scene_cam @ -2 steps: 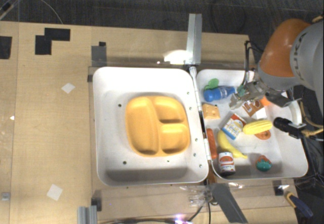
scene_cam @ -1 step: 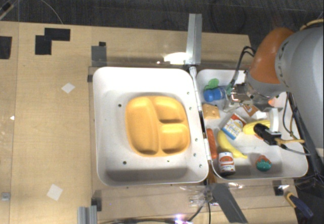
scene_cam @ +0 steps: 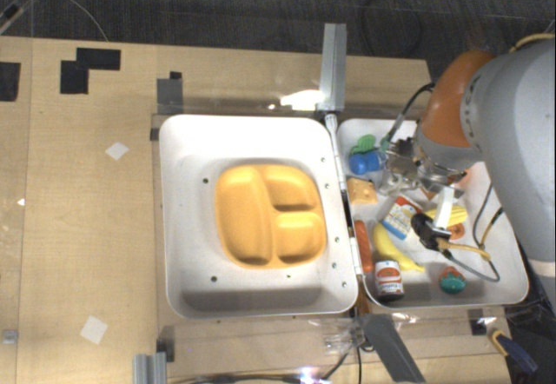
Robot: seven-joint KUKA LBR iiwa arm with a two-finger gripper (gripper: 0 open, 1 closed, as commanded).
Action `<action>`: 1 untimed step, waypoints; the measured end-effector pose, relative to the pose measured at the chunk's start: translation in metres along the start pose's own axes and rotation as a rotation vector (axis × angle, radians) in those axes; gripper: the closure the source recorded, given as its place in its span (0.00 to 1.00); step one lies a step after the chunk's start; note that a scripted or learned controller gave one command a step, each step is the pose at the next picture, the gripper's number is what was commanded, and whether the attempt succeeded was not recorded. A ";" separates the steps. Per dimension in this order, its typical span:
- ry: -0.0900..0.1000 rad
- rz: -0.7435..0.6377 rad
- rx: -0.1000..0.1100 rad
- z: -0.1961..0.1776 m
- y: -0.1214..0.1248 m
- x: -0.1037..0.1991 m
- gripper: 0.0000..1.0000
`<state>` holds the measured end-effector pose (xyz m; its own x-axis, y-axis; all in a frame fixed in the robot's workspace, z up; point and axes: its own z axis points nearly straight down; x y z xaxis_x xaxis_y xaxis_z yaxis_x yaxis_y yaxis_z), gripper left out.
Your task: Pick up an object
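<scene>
Camera view sets the gripper (scene_cam: 423, 182) low over the right bin (scene_cam: 512, 287); finger state I cannot tell; the banana (scene_cam: 393, 248) lies just below-left of it, long axis slanting down-right.

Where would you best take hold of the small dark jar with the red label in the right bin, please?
The small dark jar with the red label seems to stand upright near the right white bin's front wall, beside a yellow banana. Come straight down and grip across its round sides near the top, closing along the free front-back line.
</scene>
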<state>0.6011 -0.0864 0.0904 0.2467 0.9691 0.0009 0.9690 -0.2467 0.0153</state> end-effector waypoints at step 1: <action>0.002 0.015 0.000 -0.101 0.051 0.029 1.00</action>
<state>0.6564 -0.0710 0.1919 0.2615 0.9652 0.0036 0.9651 -0.2615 0.0152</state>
